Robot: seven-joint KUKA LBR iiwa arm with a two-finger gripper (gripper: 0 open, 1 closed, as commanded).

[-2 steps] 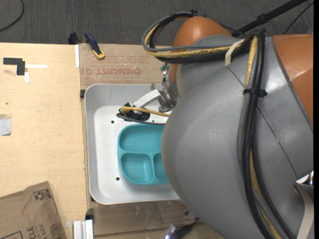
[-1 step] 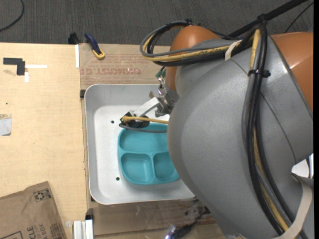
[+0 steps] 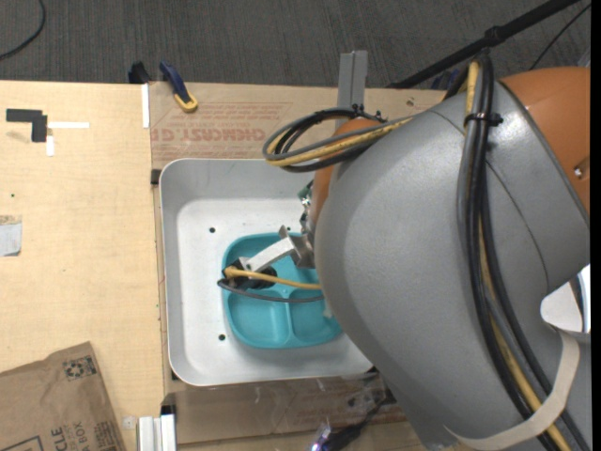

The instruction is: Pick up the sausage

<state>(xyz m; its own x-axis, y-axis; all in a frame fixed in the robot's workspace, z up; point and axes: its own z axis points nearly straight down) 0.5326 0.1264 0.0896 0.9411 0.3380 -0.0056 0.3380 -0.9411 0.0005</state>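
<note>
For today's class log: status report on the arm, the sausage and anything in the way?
Arm over white bin. Sausage unconfirmed. Teal tray and cables below arm.

- Bench (image 3: 75, 280): light wood surface, seen at the left of the camera view.
- White bin (image 3: 188, 280) is set on it, just right of the wood panel.
- Brown board with red print (image 3: 235, 130) is laid behind the bin.
- Cardboard piece (image 3: 56, 402) is placed at bottom left.
- Black-and-white marker (image 3: 38, 125) is seen at top left.

dark carpet floor (image 3: 235, 17), plywood bench (image 3: 75, 252)
</note>
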